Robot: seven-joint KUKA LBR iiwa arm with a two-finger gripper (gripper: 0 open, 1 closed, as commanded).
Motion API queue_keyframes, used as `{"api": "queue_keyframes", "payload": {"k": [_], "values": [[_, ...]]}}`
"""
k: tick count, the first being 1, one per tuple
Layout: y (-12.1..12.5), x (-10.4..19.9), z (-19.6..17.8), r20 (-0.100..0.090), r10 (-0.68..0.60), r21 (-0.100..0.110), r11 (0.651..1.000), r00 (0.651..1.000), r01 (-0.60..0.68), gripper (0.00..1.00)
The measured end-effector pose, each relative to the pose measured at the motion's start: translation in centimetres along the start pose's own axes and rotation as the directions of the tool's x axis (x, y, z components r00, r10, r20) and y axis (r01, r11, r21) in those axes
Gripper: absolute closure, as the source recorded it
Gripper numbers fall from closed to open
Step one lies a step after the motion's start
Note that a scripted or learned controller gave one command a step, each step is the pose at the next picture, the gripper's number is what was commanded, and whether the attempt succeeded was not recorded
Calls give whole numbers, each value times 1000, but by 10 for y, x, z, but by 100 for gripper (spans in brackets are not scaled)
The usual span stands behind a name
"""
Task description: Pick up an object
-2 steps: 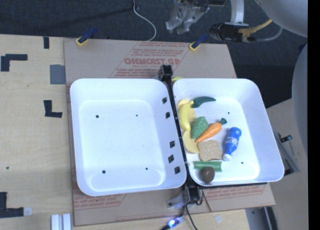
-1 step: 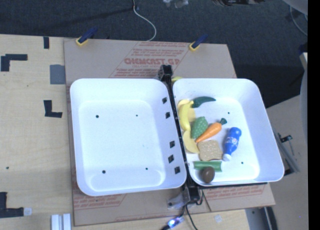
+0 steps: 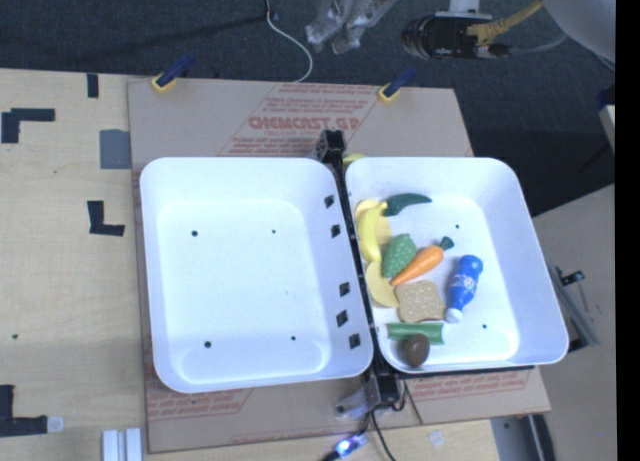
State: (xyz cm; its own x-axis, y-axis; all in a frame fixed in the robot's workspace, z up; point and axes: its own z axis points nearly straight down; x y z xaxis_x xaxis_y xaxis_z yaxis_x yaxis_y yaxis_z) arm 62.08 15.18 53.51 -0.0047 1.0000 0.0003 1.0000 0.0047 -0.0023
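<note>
Two white bins: left bin, right bin. One each: banana, carrot, blue bottle, bread slice, green leafy vegetable, dark green pepper, brown round item.

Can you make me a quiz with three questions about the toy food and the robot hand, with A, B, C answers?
1. Where is the toy food?
A. left bin
B. right bin
C. on the cardboard

2. What colour is the bottle?
A. blue
B. red
C. pink

3. Where is the gripper?
A. down in the left bin
B. touching the carrot
C. up above the far end of the bench

Answers:
1 B: the banana, carrot and bread slice all lie in the right bin.
2 A: the bottle has a blue body.
3 C: the gripper hangs beyond both bins, away from everything.
</note>
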Motion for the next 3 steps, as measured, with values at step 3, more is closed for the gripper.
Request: {"api": "queue_keyframes", "payload": {"k": [3], "values": [[-52,76,262,7,2,16,1000,1000,-2,100]]}}
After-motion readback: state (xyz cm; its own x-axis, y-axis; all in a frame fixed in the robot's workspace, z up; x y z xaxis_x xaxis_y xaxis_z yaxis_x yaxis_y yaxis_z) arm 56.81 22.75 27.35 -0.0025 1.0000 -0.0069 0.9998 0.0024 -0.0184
